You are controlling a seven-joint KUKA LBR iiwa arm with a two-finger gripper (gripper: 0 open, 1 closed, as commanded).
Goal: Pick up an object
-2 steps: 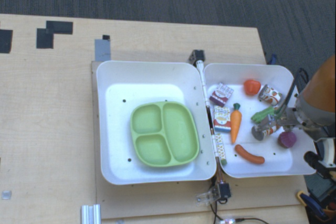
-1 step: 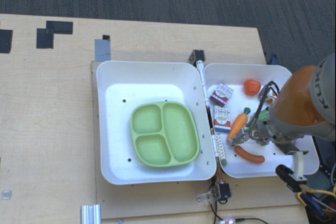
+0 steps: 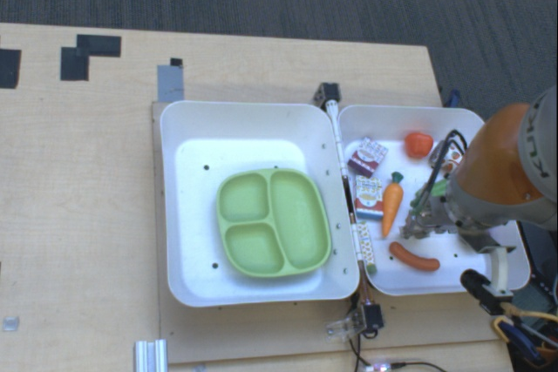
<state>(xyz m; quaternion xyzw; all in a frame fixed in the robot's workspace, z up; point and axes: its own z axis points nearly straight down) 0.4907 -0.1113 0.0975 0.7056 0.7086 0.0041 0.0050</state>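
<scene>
- The claw [image 3: 411, 226] hung low in the right bin [image 3: 466, 119], between the carrot [image 3: 391, 203] and the sausage [image 3: 414, 257] near the bin's front edge; I could not tell its state.
- The sausage looked the nearest target, lying flat just beside the claw.
- A good grasp would have called for straddling its narrow middle, clear of the carrot and the small cartons [image 3: 367, 198] along the left edge.

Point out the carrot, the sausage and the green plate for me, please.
carrot [image 3: 391, 203]: camera view, middle of its orange body, right bin.
sausage [image 3: 414, 257]: camera view, middle of its length, near the right bin's front edge.
green plate [image 3: 300, 216]: camera view, floor of its large right compartment, left bin.
</scene>
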